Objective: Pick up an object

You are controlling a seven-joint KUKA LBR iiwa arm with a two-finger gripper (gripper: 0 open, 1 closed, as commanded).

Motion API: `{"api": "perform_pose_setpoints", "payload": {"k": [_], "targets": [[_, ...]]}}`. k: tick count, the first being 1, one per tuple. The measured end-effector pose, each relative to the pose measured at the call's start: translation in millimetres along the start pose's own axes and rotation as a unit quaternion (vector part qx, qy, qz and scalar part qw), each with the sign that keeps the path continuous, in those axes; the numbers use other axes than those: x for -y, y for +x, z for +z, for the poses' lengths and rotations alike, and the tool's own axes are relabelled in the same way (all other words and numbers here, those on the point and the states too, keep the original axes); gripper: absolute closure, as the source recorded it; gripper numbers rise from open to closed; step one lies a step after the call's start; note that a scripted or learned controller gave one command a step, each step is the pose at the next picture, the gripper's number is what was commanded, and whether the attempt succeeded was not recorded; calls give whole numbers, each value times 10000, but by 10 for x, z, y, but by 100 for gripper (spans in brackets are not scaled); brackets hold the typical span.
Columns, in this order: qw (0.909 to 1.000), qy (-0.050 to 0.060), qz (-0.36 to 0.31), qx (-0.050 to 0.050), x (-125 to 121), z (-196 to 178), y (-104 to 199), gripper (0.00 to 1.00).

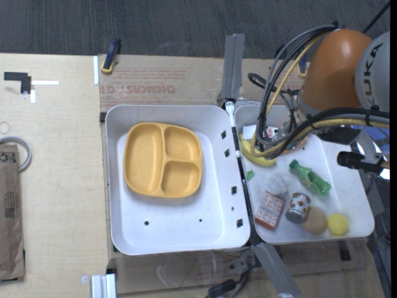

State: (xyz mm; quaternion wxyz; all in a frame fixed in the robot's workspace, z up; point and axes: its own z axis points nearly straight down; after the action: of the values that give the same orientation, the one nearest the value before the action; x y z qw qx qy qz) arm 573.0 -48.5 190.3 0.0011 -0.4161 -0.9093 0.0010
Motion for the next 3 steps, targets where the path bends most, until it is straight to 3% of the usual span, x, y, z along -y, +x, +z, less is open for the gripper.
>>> {"api": "perform_pose_setpoints", "payload": {"k": [1,2,3], "targets": [[10000,-2,1,3,1,0,-2,0],[10000,-8,94,8,68,859,-515,0],[9997,160,-83,-166,-120,1011,-838,0]]}}
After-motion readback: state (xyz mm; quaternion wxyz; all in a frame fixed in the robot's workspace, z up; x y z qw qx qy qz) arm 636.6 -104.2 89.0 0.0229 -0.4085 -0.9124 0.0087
